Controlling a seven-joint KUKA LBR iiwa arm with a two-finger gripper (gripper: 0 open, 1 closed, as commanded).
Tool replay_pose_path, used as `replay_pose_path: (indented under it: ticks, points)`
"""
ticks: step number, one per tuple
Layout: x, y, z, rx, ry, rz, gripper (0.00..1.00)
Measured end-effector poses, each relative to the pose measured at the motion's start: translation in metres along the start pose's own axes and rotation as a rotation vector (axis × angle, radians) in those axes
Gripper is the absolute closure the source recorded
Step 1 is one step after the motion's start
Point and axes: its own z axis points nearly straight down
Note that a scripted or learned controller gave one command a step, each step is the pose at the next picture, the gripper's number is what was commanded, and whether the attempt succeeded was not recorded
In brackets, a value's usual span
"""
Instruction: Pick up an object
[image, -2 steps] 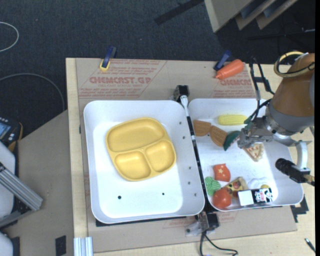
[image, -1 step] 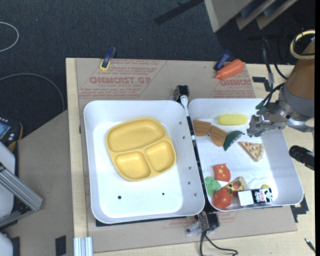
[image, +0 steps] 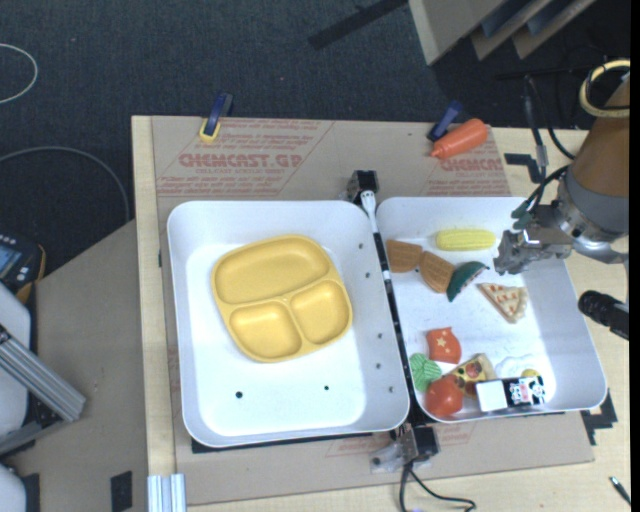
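The left bin (image: 190, 300) has bare floor all around the yellow divided plate (image: 282, 297), widest along its near edge and left side. The right bin (image: 590, 370) is crowded: the corn cob (image: 465, 239), brown piece (image: 420, 263) and green piece (image: 463, 278) sit close together at the far end, and the pizza slice (image: 504, 299) lies just beside the hand (image: 515, 252). The near corner is packed with tomatoes (image: 443, 370) and small boxes (image: 508, 392). Bare floor shows mid-bin and along its right wall.
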Motion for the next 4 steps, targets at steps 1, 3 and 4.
replay_pose_path:
  ticks: [1, 3, 4]
  points:
    - [0.057, -0.017, 0.005, 0.007, 0.004, -0.004, 1.0]
    - [0.15, -0.061, 0.008, 0.008, 0.004, -0.004, 1.0]
    - [0.143, -0.068, -0.011, 0.001, 0.001, 0.001, 1.0]
